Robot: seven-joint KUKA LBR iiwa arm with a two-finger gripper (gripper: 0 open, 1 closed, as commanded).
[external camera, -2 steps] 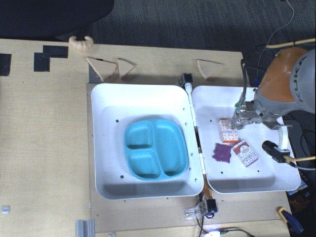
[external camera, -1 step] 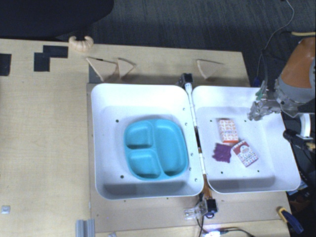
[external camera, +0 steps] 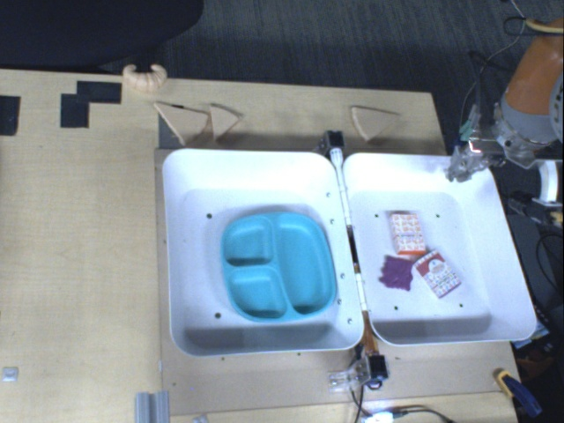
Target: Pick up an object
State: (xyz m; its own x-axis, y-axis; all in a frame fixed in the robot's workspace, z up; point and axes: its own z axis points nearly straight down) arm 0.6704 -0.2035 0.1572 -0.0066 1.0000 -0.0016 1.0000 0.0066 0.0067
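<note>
In the right bin (external camera: 476,320) lie three small objects: a patterned red-and-white card box (external camera: 406,233), a purple crumpled piece (external camera: 397,272), and a red-and-white packet (external camera: 438,273) tilted next to it. My gripper (external camera: 460,164) hangs over the bin's far right corner, well away from those objects, at the end of the grey arm with the orange band (external camera: 536,79). Nothing shows between its fingers.
The left bin (external camera: 189,236) holds a blue divided tray (external camera: 278,265). A black divider bar (external camera: 346,227) runs between the bins. Wooden triangular stops (external camera: 211,120) sit behind the bins, and cables (external camera: 388,408) trail at the front edge.
</note>
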